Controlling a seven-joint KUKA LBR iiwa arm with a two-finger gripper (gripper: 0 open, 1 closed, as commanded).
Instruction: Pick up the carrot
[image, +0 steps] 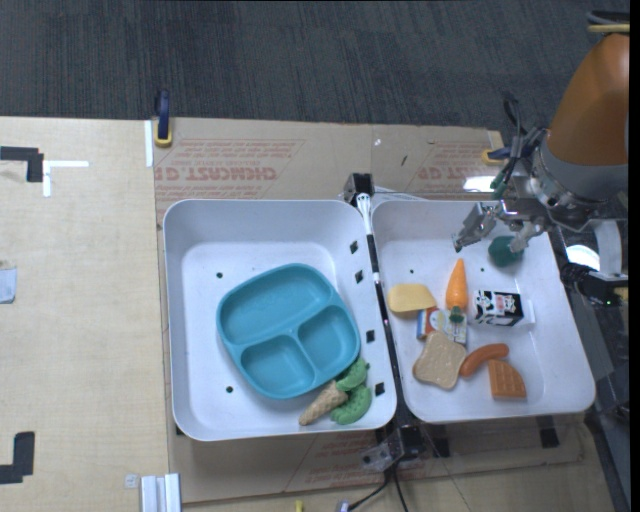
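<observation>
Fingers (478, 226) apart, empty, just above carrot (456, 283)

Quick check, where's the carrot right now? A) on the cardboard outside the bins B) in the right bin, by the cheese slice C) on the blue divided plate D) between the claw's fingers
B: the carrot lies on the floor of the right bin, just right of the yellow cheese slice, while the claw hovers above and to the right of it with nothing between its fingers.
</observation>
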